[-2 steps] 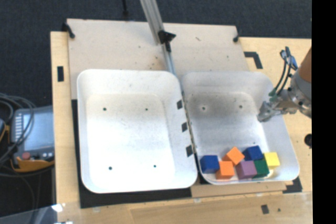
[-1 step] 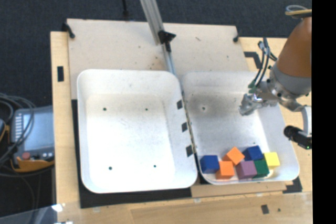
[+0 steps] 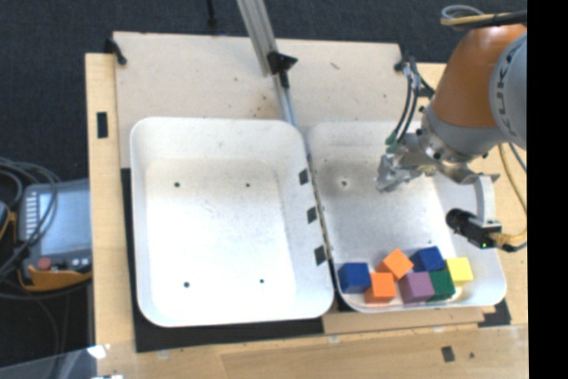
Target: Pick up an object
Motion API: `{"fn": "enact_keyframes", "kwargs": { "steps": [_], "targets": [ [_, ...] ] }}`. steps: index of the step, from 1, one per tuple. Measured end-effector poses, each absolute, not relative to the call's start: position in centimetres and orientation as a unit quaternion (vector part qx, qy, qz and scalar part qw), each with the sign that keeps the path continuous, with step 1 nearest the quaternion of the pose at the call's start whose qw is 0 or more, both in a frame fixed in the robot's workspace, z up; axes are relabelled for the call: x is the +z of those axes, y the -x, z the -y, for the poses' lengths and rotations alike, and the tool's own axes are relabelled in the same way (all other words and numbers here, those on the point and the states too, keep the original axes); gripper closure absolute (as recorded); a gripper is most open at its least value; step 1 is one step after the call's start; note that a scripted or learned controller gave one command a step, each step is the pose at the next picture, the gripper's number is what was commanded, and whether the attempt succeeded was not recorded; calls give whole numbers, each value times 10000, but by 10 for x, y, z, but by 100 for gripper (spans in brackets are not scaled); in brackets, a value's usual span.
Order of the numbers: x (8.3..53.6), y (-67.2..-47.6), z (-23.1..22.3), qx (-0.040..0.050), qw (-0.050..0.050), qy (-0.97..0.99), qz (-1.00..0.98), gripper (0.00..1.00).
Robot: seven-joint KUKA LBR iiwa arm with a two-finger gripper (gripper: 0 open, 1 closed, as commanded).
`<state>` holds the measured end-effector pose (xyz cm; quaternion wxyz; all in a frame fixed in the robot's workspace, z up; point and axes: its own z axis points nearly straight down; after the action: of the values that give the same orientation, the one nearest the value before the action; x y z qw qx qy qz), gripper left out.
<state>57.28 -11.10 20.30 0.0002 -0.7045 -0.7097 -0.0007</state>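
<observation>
Several small blocks lie clustered at the near edge of the right bin [image 3: 355,209]: a blue one [image 3: 354,276], two orange ones [image 3: 398,263] [image 3: 382,286], a purple one [image 3: 415,287], a green one [image 3: 442,284], a second blue one [image 3: 429,259] and a yellow one [image 3: 460,270]. My gripper [image 3: 390,175] hangs over the middle of the right bin, well behind the blocks. I see nothing between its fingers.
The left bin [image 3: 222,217] sits beside the right one, sharing a dividing rim. A slanted metal rail [image 3: 253,4] rises from behind the bins. A grey device with cables [image 3: 49,231] rests off the bench at the left.
</observation>
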Motion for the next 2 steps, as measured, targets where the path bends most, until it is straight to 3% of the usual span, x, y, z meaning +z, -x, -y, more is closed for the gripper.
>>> {"fn": "enact_keyframes", "kwargs": {
  "steps": [2],
  "targets": [
    [227, -596, 15, -18, -6, 7044, 7098, 100]
  ]
}}
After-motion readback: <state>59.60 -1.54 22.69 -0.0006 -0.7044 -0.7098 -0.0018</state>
